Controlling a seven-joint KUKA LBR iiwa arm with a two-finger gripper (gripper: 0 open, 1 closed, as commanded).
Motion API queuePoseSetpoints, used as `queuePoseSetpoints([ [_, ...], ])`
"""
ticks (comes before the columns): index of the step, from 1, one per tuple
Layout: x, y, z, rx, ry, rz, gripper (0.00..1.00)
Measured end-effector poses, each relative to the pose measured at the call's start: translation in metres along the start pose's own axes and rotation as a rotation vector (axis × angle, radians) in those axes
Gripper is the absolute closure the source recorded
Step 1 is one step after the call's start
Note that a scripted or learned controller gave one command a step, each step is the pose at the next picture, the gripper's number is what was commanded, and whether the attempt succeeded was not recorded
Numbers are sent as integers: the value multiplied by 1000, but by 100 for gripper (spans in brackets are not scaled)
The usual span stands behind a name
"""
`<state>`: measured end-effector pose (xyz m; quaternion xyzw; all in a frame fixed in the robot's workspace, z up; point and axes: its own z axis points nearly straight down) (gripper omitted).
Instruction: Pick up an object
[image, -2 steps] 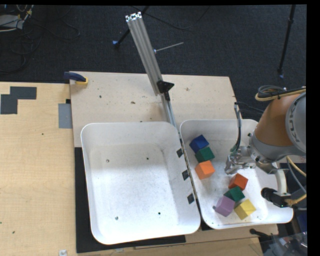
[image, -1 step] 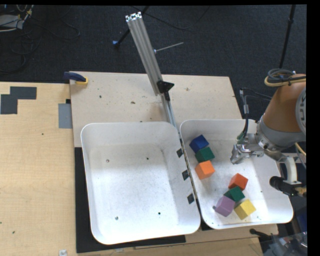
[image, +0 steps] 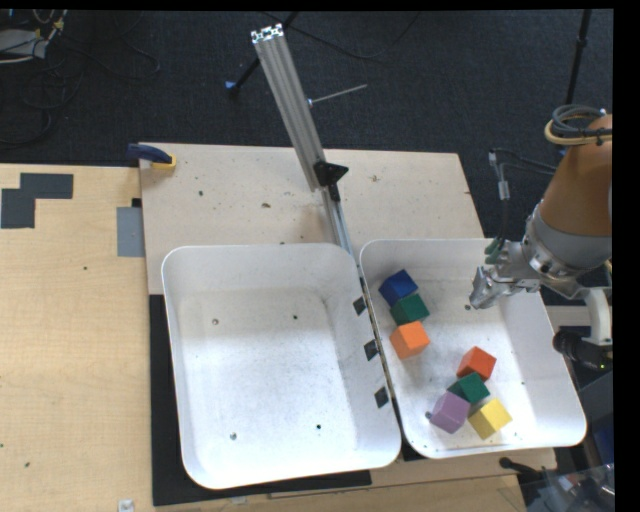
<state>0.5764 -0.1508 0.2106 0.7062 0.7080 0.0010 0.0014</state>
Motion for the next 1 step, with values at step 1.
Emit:
queuePoseSetpoints([
  [1, 2, -9, -53, 0, 0, 0, 100],
])
